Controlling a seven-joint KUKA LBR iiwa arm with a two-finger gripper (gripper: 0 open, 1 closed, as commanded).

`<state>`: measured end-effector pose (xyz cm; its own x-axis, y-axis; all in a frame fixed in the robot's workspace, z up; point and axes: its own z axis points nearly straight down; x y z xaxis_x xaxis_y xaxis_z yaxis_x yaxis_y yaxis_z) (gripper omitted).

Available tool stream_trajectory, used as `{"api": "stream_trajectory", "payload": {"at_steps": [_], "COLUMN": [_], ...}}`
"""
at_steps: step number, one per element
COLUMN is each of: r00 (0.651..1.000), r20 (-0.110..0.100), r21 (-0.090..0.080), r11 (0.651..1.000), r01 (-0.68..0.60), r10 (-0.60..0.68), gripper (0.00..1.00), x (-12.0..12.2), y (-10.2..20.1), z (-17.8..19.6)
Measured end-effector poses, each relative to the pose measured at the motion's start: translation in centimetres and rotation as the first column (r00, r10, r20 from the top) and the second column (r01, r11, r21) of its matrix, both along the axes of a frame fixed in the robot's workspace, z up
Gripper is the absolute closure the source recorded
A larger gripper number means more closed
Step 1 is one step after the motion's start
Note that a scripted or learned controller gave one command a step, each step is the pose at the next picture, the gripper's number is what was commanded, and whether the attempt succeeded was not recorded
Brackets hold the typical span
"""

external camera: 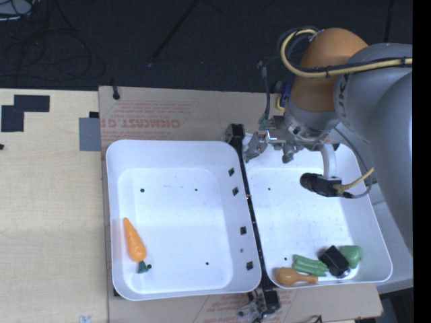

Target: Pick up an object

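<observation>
Right bin (377, 244) | tool (271, 148) at far rim, state unclear | toys (323, 264) near edge, well apart

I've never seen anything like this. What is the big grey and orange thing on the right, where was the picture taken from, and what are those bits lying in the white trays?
That is a robot arm, run by a program, reaching in from the right. The single camera hangs above the bench and looks down at a slant. At the arm's end is a gripper, a two-finger claw, hovering over the upper edge of the right tray. I see nothing between its fingers. The left tray holds a toy carrot. In the right tray's near corner lie a small orange gourd, a green pod, a black block and a green piece.
</observation>
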<state>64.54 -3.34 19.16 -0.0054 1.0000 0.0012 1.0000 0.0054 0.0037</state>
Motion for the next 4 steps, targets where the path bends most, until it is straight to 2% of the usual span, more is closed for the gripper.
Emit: {"api": "stream_trajectory", "payload": {"at_steps": [1,2,3,4], "r00": [1.0,1.0,1.0,1.0], "r20": [0.004,-0.007,-0.002,-0.012], "r21": [-0.004,-0.003,-0.001,-0.002], "r11": [1.0,1.0,1.0,1.0], "r01": [0.008,0.004,0.002,0.006], "r10": [-0.008,-0.004,-0.002,-0.007], "gripper": [0.0,1.0,1.0,1.0], "x": [-0.5,-0.6,-0.1,-0.3], "y": [-4.4,-4.2,-1.9,-2.2], "z": [10.7,11.0,15.3,8.6]}}
